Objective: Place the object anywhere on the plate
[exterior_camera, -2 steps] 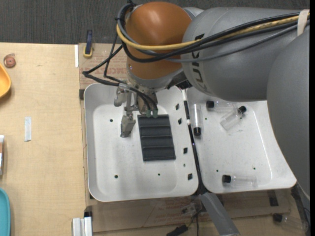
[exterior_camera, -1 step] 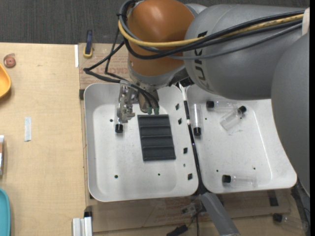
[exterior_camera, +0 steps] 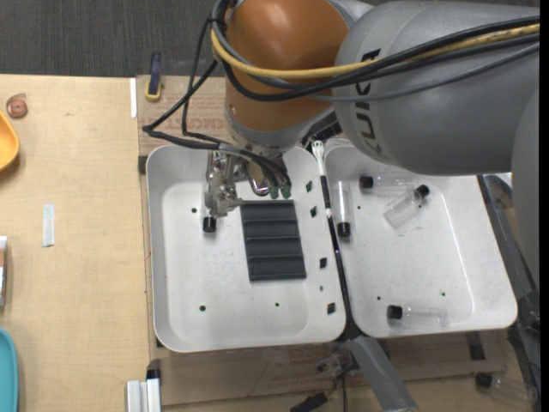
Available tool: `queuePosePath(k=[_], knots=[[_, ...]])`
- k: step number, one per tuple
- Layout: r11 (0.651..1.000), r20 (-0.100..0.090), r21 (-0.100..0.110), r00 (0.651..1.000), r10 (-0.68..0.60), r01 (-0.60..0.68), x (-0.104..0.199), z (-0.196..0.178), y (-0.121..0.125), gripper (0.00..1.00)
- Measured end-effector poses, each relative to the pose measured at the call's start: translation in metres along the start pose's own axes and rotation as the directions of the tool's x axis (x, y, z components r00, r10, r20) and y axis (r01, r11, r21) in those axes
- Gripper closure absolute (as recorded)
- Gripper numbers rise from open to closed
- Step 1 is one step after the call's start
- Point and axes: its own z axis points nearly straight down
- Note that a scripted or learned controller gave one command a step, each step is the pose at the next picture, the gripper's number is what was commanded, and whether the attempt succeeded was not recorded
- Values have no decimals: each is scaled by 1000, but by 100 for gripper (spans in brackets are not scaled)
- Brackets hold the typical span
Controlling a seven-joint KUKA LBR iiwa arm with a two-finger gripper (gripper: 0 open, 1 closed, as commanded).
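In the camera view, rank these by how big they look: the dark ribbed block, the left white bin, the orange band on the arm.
1. left white bin
2. orange band, though it sits nearer the camera, which inflates it
3. dark ribbed block

A pale wooden tabletop (exterior_camera: 77, 230) fills the left side, well left of the gripper. Dark grey carpet (exterior_camera: 103, 20) runs along the top, behind it. Brown cardboard (exterior_camera: 184, 110) lies under the bins, showing just behind the gripper and again along the near edge. The light is even and soft.
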Motion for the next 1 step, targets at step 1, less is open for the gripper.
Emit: queuePosePath(k=[1], knots=[[977,-2,-1,977,-214,214,71,-21,17,100]])
